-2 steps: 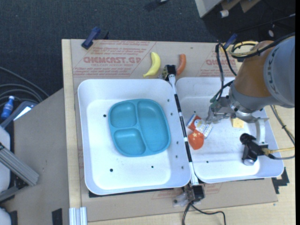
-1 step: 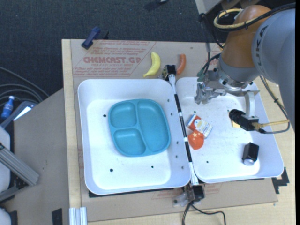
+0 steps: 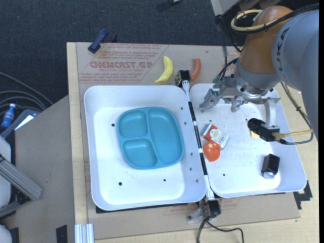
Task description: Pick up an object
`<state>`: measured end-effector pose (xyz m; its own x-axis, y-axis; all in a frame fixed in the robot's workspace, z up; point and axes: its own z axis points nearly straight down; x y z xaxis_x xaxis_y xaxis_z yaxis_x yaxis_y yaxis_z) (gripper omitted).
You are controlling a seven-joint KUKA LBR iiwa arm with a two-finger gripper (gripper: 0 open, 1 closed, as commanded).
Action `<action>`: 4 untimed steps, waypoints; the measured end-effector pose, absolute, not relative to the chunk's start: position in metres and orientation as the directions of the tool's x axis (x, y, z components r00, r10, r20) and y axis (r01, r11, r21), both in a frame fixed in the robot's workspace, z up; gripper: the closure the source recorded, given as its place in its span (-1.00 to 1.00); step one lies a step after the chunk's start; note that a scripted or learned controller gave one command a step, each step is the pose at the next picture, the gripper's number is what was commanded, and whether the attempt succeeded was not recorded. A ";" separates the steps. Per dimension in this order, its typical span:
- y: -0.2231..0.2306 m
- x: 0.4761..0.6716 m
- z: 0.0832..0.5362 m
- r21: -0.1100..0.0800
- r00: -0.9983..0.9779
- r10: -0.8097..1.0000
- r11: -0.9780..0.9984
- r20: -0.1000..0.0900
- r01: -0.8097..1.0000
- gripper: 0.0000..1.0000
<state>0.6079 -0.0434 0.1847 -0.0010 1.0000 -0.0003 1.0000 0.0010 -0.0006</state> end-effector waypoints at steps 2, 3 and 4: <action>-0.108 0.666 0.084 -0.003 0.000 1.000 0.000 0.000 1.000 -1.00; -0.107 0.667 0.095 0.000 -0.001 1.000 0.001 -0.001 1.000 1.00; -0.107 0.667 0.095 -0.001 -0.002 1.000 0.002 -0.001 1.000 -1.00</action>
<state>0.6668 -0.1069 0.0951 -0.0016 1.0000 -0.0013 1.0000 0.0016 -0.0011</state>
